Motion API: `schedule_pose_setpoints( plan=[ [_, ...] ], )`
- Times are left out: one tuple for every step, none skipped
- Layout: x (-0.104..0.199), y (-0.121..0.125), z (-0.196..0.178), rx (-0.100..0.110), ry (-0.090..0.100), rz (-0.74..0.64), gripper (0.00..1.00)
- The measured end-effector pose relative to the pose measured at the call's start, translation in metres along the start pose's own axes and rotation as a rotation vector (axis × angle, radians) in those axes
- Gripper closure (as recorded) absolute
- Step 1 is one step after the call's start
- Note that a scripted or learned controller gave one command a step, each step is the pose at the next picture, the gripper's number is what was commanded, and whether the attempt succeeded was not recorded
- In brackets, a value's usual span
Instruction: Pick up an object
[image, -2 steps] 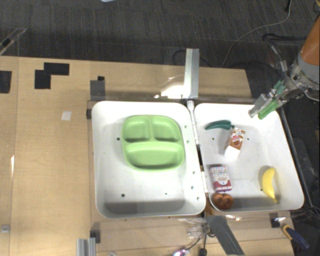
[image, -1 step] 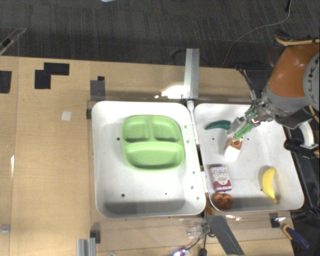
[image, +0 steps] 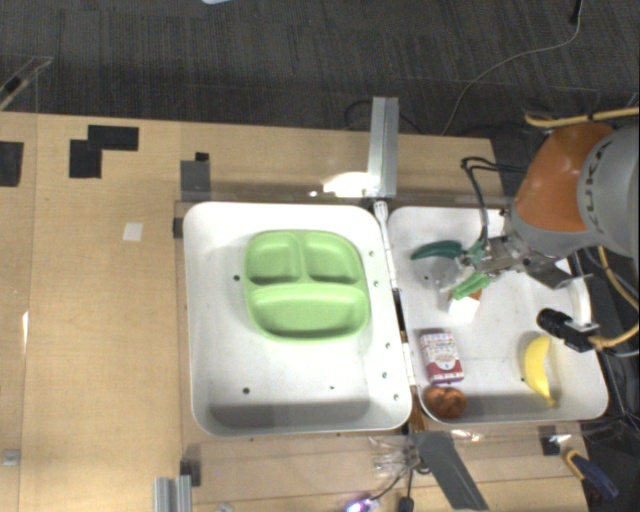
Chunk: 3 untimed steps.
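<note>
The right bin (image: 500, 222) holds several objects. A yellow banana (image: 539, 368) lies near its right wall. A red-and-white can (image: 441, 357) lies at the front left, with a brown round fruit (image: 446, 402) just in front of it. A dark teal piece (image: 434, 251) rests at the back left. A light green stick-shaped item (image: 468, 288) lies over a small white block (image: 462, 306) in the middle. My gripper (image: 480, 262) hangs low over the bin, right at the upper end of the green item and just right of the teal piece.
In the left bin (image: 210, 330) sits a green divided plate (image: 304, 282). A metal post (image: 384, 150) stands behind the wall between the bins. The grey arm with its orange band (image: 560, 190) and black cables (image: 566, 330) cover the right bin's back right corner.
</note>
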<state>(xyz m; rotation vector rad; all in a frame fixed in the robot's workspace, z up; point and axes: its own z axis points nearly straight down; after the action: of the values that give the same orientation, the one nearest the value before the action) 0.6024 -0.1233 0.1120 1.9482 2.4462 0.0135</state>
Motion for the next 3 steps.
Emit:
schedule_pose_setpoints(
  plan=[
    [-0.001,-0.004,0.003,-0.029,-0.005,0.008,0.00],
    [-0.012,0.060,0.010,-0.020,-0.003,0.159,0.00],
    [-0.023,0.058,0.010,-0.018,0.000,0.179,0.00]
  ],
)
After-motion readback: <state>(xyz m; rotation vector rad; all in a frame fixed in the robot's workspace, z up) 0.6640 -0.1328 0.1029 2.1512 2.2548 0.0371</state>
